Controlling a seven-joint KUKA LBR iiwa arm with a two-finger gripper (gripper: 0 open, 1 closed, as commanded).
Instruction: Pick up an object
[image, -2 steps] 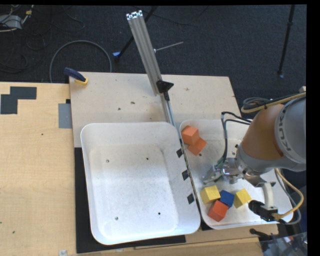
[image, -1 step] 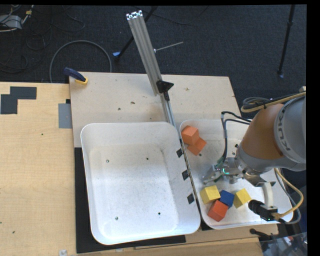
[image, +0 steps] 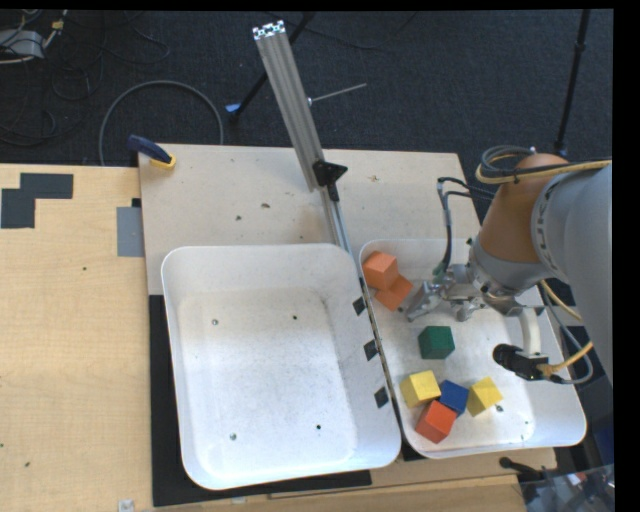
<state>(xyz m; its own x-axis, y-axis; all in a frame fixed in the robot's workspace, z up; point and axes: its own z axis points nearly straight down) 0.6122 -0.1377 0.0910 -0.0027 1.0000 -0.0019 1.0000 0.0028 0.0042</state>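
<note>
Fingers are spreading apart with nothing between them, hovering just right of the orange blocks in the right bin, so you are wanting to centre over one block, well above the green cube, before closing.

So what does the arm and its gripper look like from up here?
The arm is smooth grey with an orange band above the wrist. Thin dark cables loop beside it. The gripper is small, metallic grey.
</note>
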